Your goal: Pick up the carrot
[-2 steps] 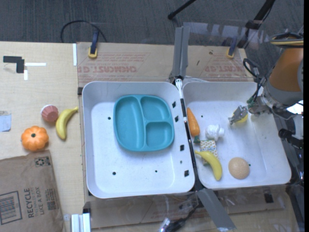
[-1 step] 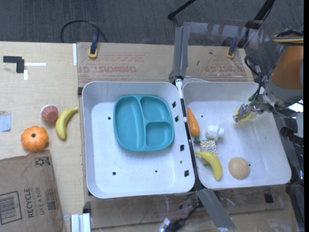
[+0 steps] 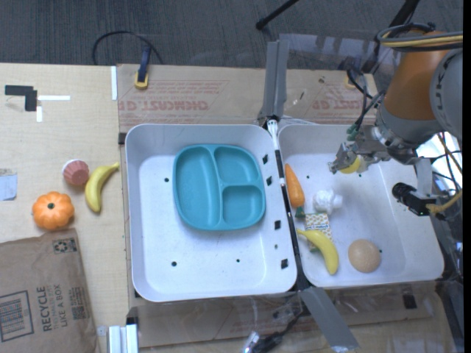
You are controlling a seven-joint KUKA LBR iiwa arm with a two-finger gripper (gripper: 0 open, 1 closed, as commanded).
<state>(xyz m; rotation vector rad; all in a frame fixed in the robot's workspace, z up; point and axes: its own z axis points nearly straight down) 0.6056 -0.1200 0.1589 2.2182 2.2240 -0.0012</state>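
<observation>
plate [image 3: 218, 186] in left bin [image 3: 147, 219] | carrot [image 3: 294, 186], banana [image 3: 324, 247], egg [image 3: 363, 256] in right bin [image 3: 412, 263]

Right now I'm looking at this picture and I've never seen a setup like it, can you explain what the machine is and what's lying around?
This is one camera fixed above a bench, looking down at a slant. The grey robot arm with an orange band reaches in from the right; its two-finger pincer hangs over the right white bin, close to something yellow I can't identify. That bin holds the orange carrot against its left wall, a yellow banana, a tan egg-shaped object and a small white item. The left white bin holds a teal divided plate. On the wooden bench sit a small orange pumpkin and a second banana.
</observation>
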